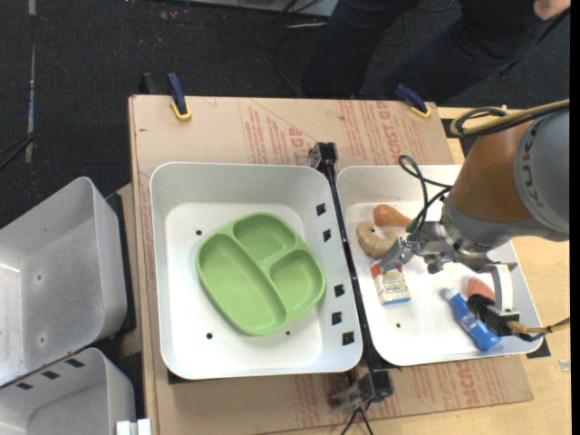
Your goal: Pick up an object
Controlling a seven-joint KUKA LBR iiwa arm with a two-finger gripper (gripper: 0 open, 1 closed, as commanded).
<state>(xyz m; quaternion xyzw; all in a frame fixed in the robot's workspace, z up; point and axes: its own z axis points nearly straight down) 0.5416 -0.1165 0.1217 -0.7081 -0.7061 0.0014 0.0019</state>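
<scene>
Over the right white bin (426, 347) I am watching the jaws (396, 259) hanging just above a small red-and-white carton (392, 288); whether they are open or closed I cannot tell. Crowding that carton are a tan rounded lump (370, 237), an orange pear-shaped piece (391, 215), a blue tube (471, 319) and a red item (480, 287). Sitting alone in the left white bin (172, 270) is a green divided plastic plate (261, 272). Faint red print on the cardboard-covered desk (272, 120) is staying unreadable.
</scene>
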